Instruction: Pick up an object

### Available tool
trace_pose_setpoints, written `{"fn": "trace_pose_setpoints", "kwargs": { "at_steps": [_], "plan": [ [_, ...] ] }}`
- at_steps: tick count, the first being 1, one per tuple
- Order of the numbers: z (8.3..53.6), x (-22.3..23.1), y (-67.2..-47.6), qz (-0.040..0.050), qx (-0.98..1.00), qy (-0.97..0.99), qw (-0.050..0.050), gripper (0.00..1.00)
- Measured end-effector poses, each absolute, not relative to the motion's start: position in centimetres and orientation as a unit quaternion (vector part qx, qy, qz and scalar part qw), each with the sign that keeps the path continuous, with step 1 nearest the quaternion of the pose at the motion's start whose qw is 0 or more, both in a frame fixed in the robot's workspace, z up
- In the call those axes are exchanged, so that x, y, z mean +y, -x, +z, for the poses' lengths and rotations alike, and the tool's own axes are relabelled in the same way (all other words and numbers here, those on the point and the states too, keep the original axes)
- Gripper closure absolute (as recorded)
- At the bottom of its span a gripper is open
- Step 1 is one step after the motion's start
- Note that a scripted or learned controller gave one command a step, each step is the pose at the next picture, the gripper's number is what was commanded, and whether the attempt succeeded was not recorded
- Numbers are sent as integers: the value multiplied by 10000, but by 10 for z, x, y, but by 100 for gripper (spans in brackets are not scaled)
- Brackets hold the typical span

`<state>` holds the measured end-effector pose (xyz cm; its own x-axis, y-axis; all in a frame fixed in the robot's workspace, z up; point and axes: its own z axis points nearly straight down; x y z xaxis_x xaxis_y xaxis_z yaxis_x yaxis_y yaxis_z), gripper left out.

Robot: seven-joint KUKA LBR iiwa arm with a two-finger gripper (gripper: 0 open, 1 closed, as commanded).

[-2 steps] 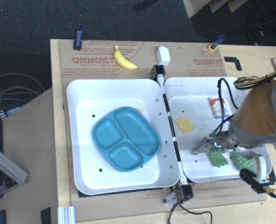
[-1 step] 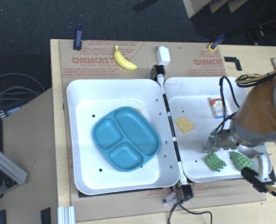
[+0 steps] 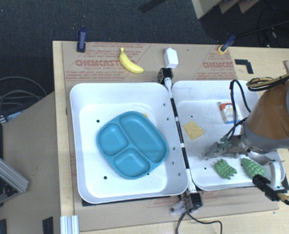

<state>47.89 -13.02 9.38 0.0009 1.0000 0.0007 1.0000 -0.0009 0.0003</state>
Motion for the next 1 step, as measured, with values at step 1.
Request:
{"fn": "trace_pose_setpoints", "kwargs": {
  "at_steps": [1],
  "plan": [
    [134, -160, -524, -4, -7070, 7072, -13, 0]
  ]
}}
